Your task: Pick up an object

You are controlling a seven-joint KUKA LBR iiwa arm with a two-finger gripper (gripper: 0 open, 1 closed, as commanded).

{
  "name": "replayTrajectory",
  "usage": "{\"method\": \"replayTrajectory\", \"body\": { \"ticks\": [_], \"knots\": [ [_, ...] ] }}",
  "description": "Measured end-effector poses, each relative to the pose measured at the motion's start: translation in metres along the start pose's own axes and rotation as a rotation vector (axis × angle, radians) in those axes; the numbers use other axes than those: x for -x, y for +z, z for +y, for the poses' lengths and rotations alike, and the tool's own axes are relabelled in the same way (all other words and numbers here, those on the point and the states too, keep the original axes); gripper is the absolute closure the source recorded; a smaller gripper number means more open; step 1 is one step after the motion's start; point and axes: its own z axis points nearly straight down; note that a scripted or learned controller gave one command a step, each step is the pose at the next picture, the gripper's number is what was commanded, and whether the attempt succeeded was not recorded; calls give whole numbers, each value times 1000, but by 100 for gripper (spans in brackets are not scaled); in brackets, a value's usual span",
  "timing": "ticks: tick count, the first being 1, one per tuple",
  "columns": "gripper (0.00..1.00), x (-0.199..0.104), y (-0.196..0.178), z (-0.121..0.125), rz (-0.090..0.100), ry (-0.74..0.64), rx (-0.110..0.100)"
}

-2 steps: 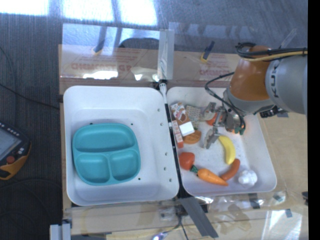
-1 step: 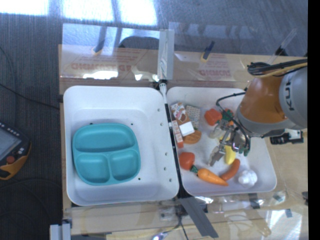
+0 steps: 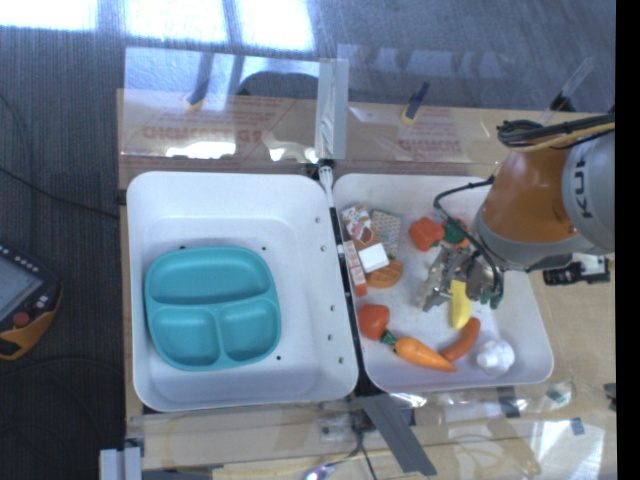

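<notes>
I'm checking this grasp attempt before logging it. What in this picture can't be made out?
- Tool, camera view: small and blurred, so no telling if it grips anything.
- Yellow banana-shaped toy: upper end hidden by the tool.
- Grey and orange arm: cut off by the right edge.

The arm (image 3: 590, 193) was grey, rounded, with a broad orange band (image 3: 530, 203) above the wrist. Black cables (image 3: 545, 128) ran along it. Part of a dark marking showed. The gripper (image 3: 440, 286) was metallic grey.

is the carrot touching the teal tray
Apart. The camera view shows the carrot in the right bin and the teal tray in the left bin.
</notes>
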Motion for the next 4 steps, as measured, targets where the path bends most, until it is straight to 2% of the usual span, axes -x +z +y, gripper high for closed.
{"method": "replayTrajectory", "body": {
  "ticks": [1, 2, 3, 4],
  "knots": [
    [100, -46, -52, 6, 21, -1, -1],
    [100, -26, -118, 90, 19, -14, 1],
    [100, 6, -119, 127, 18, -75, -1],
    [100, 26, -83, 72, 19, -372, 2]
  ]
}}
